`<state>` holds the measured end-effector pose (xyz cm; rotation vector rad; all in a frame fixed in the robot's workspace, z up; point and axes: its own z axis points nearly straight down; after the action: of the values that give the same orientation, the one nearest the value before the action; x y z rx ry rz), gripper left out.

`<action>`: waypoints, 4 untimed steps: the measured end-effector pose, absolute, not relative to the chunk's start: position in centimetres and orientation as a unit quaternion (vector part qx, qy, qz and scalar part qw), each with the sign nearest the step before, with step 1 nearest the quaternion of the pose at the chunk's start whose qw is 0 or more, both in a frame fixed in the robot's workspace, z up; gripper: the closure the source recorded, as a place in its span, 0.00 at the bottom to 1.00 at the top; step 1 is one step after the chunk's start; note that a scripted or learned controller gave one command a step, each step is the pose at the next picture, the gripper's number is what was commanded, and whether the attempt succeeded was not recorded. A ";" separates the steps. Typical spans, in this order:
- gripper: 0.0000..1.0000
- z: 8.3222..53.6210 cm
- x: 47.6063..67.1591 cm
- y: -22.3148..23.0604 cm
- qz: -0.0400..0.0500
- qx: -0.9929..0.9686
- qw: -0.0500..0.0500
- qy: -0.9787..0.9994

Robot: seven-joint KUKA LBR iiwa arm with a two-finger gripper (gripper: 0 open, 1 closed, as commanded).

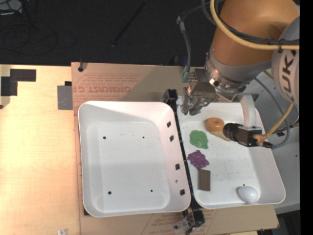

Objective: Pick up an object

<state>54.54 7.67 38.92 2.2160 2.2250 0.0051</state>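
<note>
The pale wooden worktop (34, 146) carries two white bins, behind them a dark floor with cables. The tool (193, 106) hangs over the right bin (266, 180); its state I cannot tell. A green object (198, 139) lies just below it.

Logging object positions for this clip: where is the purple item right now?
The purple item lies in the right bin, near its left wall, just below the green piece and above the brown block.

A robotics lab: a KUKA arm (254, 28) over two white bins (88, 131) on a cable-strewn plywood bench (34, 146)
</note>
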 end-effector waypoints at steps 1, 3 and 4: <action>1.00 30.5 51.7 -1.9 -0.005 0.710 -0.003 0.704; 1.00 30.8 48.1 -0.7 0.003 0.705 0.002 0.709; 1.00 18.1 47.3 -3.9 -0.006 0.709 -0.005 0.705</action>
<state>47.26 -3.95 18.07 2.2347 2.2234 -0.0175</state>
